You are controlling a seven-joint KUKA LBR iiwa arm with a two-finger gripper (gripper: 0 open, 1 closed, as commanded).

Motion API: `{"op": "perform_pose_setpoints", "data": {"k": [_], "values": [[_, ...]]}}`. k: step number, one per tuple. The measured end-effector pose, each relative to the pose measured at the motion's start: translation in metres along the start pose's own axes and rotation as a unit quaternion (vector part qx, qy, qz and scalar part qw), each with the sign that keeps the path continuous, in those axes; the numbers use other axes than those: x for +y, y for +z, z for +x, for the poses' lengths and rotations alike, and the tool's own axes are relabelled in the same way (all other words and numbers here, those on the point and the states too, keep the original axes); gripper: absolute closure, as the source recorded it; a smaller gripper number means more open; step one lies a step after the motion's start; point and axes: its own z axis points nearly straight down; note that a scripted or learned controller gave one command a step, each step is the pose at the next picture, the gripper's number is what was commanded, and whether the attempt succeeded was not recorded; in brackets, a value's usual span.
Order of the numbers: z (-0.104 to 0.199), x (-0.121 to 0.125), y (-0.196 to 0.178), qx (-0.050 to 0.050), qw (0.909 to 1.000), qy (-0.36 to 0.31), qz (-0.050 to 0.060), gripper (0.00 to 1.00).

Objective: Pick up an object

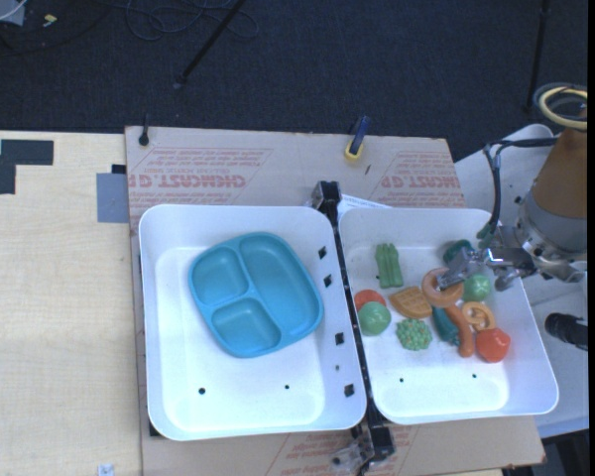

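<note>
The arm (560, 191) comes in from the right and its end effector (473, 262) sits low over the right bin (456, 400), at the upper right of the toy pile. I cannot tell from here how it is set or whether it has anything.

Taking the green ball (374, 317) near the bin's left side as the landmark: a red piece (367, 297) touches it just behind, a ribbed green stick (388, 264) lies further back, and a bumpy green piece (414, 334) sits just right and toward the front. An orange slice (412, 301) lies right of the ball, then an orange ring (441, 288), a lime ball (477, 287) under the end effector, a pretzel (475, 316), a teal piece (445, 321) and a red tomato (492, 345) furthest right.

Well left of the ball, in the left bin (248, 405), rests a blue tray (255, 293) with three compartments. Both bins stand on cardboard (228, 172) on the worktop (50, 315).
</note>
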Motion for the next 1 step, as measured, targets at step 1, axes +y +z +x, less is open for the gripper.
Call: {"op": "perform_pose_setpoints", "data": {"k": [1], "values": [[-0.0003, 0.0027, -0.0074, -0.001, 1.0000, -0.001, -0.007, 0.00]]}}
